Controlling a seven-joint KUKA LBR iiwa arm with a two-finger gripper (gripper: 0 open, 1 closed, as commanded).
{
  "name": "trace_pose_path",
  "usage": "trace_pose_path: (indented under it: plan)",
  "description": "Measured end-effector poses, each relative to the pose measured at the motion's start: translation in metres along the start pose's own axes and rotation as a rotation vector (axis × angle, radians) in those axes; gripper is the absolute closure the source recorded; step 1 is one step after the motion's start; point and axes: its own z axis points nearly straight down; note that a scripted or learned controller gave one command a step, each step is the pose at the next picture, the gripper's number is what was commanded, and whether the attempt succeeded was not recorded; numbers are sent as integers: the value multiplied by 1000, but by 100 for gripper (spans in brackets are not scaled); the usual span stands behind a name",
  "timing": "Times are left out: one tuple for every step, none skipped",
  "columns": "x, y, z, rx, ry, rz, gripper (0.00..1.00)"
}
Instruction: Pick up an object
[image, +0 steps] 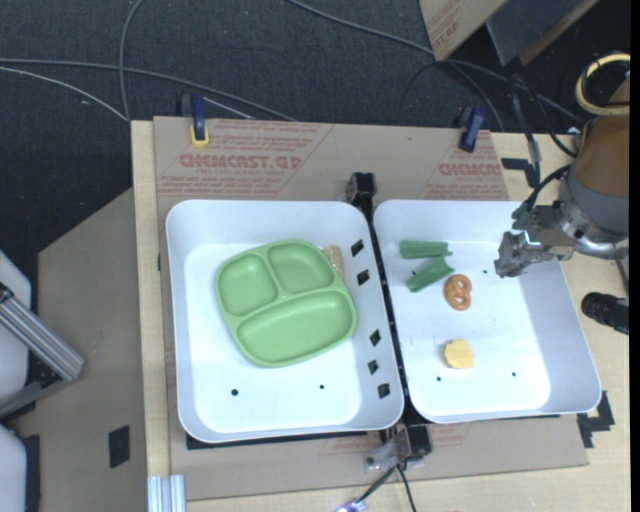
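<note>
A robotics lab is showing here: a board (300, 150) is lying clamped to the bench by blue clamps (199, 117), two white bins (190, 300) are sitting side by side on it, loose cables (130, 60) are trailing over dark carpet (300, 60), and an aluminium rail (35, 330) is standing at the left.

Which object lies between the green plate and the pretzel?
In the camera view, between the green plate and the pretzel lie the bins' adjoining rims and the lower green piece.
</note>
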Motion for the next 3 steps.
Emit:
trace_pose_path:
  plan:
    - [54,11,13,8,3,-3,100]
    - [101,20,7,5,3,-4,100]
    - [153,21,2,5,4,-5,100]
